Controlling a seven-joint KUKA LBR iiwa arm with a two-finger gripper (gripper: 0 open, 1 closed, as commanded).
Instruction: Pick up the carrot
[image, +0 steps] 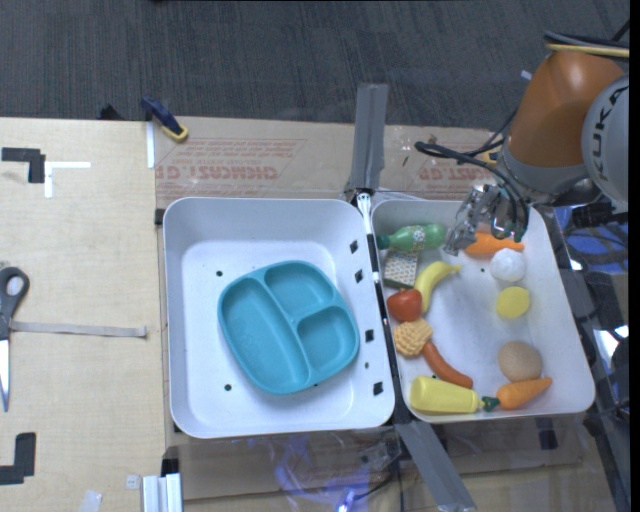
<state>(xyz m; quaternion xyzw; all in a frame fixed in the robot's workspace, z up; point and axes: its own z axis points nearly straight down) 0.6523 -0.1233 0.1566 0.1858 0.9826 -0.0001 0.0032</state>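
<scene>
Gripper (487, 228) low over right bin's (560, 330) far end | touching carrot (494, 243) | grip unclear

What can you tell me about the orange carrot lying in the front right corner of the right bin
The carrot is a small orange piece, plastic-looking, tapering to a point at the right, with a dark green stub at its left end. It lies flat, tilted slightly, on the floor of the right bin near the front wall. Its green end meets the tip of the yellow corn-like piece, and a beige egg sits just behind it, close or touching. The gripper is at the far end of the bin, well away from it.
</scene>
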